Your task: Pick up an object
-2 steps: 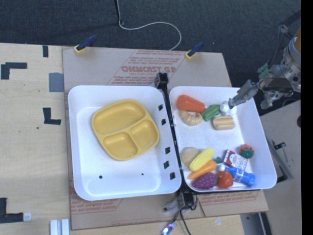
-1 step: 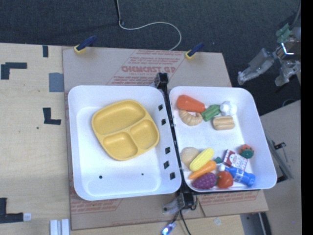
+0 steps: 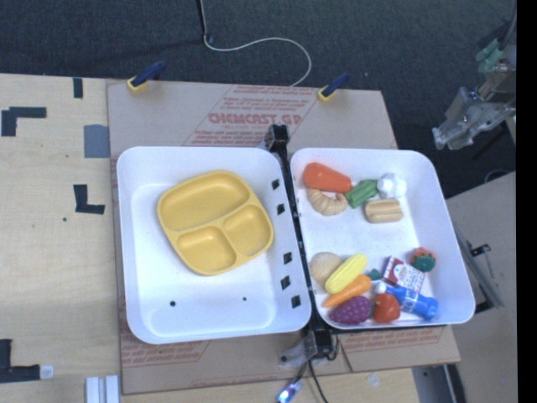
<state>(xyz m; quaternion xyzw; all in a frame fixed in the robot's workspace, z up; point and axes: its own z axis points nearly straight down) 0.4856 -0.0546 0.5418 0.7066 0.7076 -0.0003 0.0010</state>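
While the gripper hangs off to the upper right, outside the bins, its grasp state can't be told from the camera view; nothing is seen held. No target is fixed by the task, so any toy in the right bin counts.

Key relation: all toys lie down and left of the gripper. Nearest, I judge, is the top cluster: carrot, croissant, green pepper, white ball, bun. The bun's long axis runs roughly left-right.

Lower cluster, farther off: potato, corn, second carrot, grapes, tomato, carton, blue bottle, strawberry. These are packed touching, so probably harder picks.

Counts: two bins, two carrots, one of each other toy, thirteen toys total. Left bin holds one yellow tray, three compartments, nothing on it.
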